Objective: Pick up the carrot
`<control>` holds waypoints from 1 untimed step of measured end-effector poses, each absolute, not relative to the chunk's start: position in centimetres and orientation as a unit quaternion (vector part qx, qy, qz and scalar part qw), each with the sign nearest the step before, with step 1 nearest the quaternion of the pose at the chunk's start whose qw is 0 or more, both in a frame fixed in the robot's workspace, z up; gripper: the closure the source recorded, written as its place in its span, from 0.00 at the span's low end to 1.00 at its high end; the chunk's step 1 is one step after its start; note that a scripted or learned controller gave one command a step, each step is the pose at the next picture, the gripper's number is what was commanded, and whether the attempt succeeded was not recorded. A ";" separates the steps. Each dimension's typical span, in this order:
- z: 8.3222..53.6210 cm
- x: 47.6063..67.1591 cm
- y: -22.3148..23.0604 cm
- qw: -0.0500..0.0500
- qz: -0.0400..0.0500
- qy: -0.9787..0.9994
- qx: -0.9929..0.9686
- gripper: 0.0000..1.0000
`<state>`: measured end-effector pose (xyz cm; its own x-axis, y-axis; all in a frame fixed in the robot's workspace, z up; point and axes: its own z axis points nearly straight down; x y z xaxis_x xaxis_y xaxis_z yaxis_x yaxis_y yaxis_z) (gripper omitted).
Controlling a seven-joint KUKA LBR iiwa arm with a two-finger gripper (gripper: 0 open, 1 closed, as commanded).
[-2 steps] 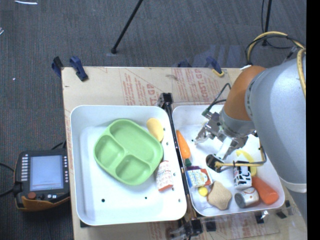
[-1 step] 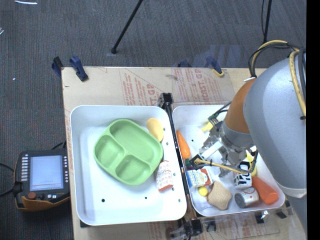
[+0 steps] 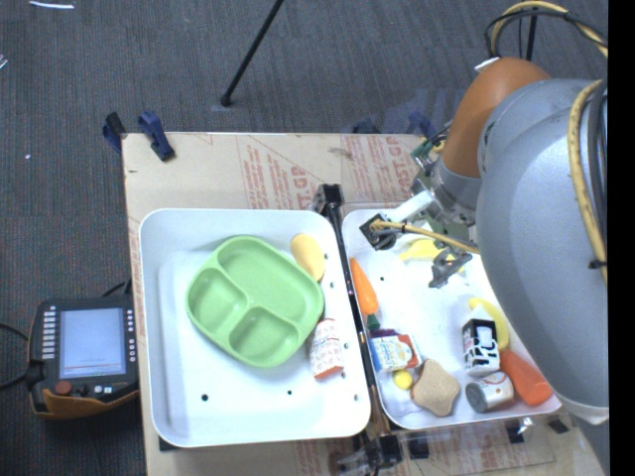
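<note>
The carrot point(image 3: 363, 286) lies in the right bin point(image 3: 437, 315), along its left wall in the far half, its length running near to far. The gripper point(image 3: 449, 266) hangs over the far part of the same bin, to the right of the carrot and apart from it; whether the jaws are spread or pressed together cannot be told. A yellow piece point(image 3: 421, 249) lies just left of the gripper. Nearer in this bin are a small pouch point(image 3: 392, 349), a tan bread-like piece point(image 3: 435, 388), a black-and-white bottle point(image 3: 481, 344), a silver can point(image 3: 488, 395) and an orange cylinder point(image 3: 527, 378). In the left bin point(image 3: 179, 385) sits a green divided plate point(image 3: 256, 300), with a pale yellow item point(image 3: 309, 256) at its far right edge and a red-labelled bottle point(image 3: 326, 350) by the bin's right wall. Both bins rest on the tabletop point(image 3: 258, 172).
</note>
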<state>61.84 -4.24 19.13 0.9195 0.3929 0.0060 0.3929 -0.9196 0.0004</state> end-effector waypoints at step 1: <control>8.7 59.8 -8.4 0.002 0.007 -0.100 -0.995 0.00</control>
